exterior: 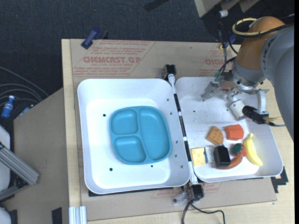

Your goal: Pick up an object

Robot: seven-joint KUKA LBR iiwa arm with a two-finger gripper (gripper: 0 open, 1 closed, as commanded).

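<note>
Arm is reaching in from the right, w/ its orange band sitting above the far right corner of the right bin. Pincer is hanging low over that bin's far end, fingers spread apart and pinching nothing; one finger is pointing left toward the divider betw. the bins, the other is angling down toward the bin floor.

Objs are lying in the near half of the right bin, well apart from the pincer: a tan cracker-like piece, an orange block just beside it, a banana along the right wall, a yellow block near the divider, a black block next to it, and a red-green piece curling under the black block.

Left bin is holding a blue divided plate, sitting flat at its centre.

Both bins are resting on the desk. A blue clip is lying at the desk's far left edge.
</note>
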